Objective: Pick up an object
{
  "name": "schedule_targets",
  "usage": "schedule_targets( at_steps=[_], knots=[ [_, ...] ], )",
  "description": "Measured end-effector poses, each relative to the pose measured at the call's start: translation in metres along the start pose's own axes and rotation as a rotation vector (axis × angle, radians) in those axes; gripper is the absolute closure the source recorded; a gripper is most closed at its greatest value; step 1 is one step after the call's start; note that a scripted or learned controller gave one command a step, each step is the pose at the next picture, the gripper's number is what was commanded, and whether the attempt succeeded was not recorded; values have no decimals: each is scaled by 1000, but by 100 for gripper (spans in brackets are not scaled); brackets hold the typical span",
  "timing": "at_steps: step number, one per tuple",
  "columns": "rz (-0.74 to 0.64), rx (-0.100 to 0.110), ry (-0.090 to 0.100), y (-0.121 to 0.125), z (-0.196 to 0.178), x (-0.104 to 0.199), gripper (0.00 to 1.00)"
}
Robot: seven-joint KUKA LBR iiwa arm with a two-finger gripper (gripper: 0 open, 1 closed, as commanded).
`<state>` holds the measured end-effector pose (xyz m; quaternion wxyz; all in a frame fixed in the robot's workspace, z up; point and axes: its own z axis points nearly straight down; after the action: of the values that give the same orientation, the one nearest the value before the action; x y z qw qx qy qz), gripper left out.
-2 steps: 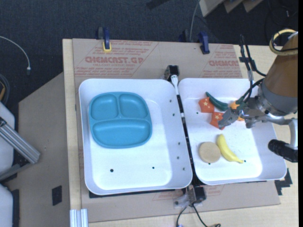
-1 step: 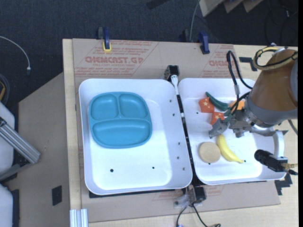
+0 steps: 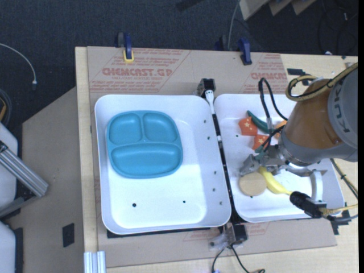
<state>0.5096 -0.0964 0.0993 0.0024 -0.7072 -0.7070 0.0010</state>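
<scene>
From where I stand, the counter (image 3: 85, 152) is covered by a brown sheet printed with red lettering. The sheet is pinned at its 12 o'clock edge by two blue clamps (image 3: 127, 43), and the two white bins sit side by side on top of it.

The left bin (image 3: 170, 209) holds one thing, a blue divided plate (image 3: 145, 144). It lies flat toward the bin's 10 o'clock corner with its three compartments facing up. The rest of that bin's floor is bare white, apart from a few small dark dots.

The arm (image 3: 313, 124) comes in from 3 o'clock with its orange band showing, and it hangs over the right bin (image 3: 232, 121). The tool (image 3: 260, 164) is low over the middle of that bin. Its grey metal head points toward 9 o'clock, and I cannot tell whether it is open or closed because the arm covers most of it.

The loose objects are all clustered around the tool. A tan round disc (image 3: 252, 185) lies flat on the bin floor just at the tool's 6 o'clock. A yellow banana-shaped piece (image 3: 274, 182) lies touching the disc at the disc's 3 o'clock side, slanting from 11 to 5 o'clock. An orange piece (image 3: 248, 127) sits at the tool's 12 o'clock, near the bin's far wall. A thin green piece (image 3: 261, 121) lies just beside it at 3 o'clock and runs under the arm.

I cannot see anything in the tool's grip. The disc and the banana are the nearest things to it.
</scene>
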Motion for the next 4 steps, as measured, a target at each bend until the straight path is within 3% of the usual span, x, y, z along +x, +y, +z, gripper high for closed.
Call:
schedule_targets(
  at_steps=[1, 2, 4],
  knots=[
    [0, -2, -1, 0, 16, 0, 0],
    [1, -5, -1, 0, 4, 1, 100],
    [-1, -11, -4, 1, -107, -14, 100]
  ],
)
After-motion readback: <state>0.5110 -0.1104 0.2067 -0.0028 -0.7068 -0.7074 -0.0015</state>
